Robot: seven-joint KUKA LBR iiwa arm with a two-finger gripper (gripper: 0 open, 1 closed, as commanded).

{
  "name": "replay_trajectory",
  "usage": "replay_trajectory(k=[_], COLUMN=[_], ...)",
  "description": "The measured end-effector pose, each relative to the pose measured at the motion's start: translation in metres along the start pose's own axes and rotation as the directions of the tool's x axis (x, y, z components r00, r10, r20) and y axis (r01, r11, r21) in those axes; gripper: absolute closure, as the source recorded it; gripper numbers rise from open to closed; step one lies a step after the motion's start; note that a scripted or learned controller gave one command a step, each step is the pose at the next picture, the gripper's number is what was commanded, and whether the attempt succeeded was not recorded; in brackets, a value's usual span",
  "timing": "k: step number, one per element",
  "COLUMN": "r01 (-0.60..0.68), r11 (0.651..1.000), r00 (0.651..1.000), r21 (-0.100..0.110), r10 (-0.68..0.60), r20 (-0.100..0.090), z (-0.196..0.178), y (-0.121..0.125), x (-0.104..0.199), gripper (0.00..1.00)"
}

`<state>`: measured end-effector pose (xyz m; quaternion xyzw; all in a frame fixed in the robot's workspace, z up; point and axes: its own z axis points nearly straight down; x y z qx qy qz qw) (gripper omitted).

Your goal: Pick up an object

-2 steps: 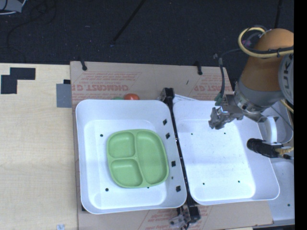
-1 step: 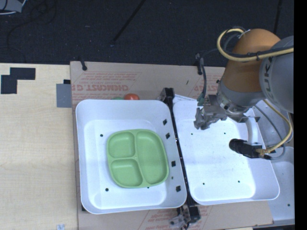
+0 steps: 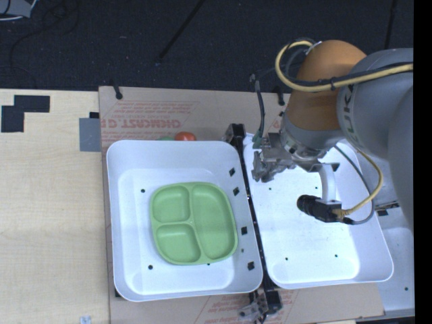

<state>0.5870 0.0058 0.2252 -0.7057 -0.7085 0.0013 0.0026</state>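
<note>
My gripper (image 3: 264,171) hangs low over the right bin (image 3: 324,262), near its back left corner, close to the wall between the two bins. I cannot tell how my jaws stand. A green plate (image 3: 194,222) with three parts lies flat in the middle of the left bin (image 3: 128,262). A small red thing (image 3: 185,137) peeks out behind that bin's back edge.

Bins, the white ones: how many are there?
2. The left bin has a green plate in it. The right bin sits beside it, under the robot arm, which may hide part of it.
</note>
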Motion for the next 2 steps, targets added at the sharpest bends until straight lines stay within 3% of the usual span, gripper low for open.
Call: replay_trajectory(k=[2], r01=[0.000], r11=[1.000], r00=[1.000], r21=[-0.003], r10=[0.000], r20=[0.000], z=[0.008], y=[0.020], x=[0.096], gripper=[1.00])
